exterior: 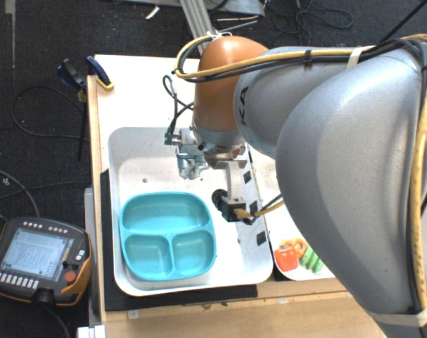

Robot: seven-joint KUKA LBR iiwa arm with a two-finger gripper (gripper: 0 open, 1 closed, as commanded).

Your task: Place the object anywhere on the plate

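As the end effector [190, 167] hovers, a turquoise plate [164, 213] lies near.

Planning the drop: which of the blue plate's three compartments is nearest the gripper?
The large compartment, on the far side of the plate, next to the gripper; the two small ones lie nearer the camera.

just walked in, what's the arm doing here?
The claw hangs over the left bin, just past the far edge of the turquoise divided plate. No object lies on the plate yet, and I cannot tell whether the claw holds one. A red toy and a green toy lie in the right bin, partly under the arm.
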